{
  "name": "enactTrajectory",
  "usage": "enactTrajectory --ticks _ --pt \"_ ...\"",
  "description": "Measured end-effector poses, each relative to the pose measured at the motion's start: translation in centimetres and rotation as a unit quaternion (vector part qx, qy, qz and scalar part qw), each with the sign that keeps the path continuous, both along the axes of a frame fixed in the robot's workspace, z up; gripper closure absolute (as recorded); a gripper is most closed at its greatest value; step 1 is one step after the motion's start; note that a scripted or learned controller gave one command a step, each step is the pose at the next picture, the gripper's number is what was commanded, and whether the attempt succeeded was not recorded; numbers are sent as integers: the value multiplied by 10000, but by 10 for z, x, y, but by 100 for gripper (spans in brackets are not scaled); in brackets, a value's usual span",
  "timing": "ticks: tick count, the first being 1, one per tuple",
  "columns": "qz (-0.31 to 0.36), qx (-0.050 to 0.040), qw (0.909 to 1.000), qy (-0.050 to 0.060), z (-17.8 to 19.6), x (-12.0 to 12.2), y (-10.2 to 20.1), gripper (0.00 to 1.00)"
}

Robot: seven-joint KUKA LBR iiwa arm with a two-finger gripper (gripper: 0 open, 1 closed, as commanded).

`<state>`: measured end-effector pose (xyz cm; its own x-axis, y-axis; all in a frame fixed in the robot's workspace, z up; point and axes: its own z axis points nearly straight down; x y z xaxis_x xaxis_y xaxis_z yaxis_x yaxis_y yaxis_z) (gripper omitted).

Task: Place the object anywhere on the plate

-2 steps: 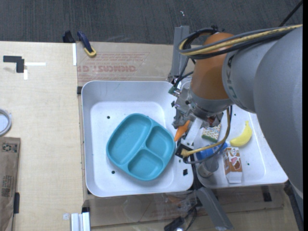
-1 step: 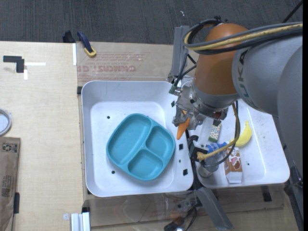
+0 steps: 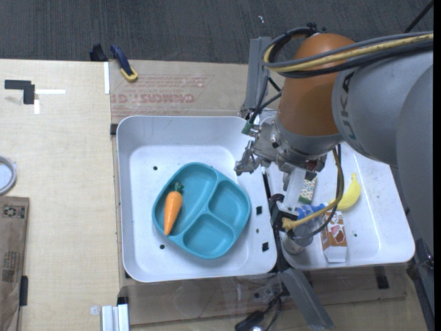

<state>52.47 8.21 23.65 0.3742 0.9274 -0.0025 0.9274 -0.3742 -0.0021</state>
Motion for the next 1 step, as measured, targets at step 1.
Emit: enactTrajectory --ticks 1 --pt "381 1 9993 15 -47 -33 -2 0"
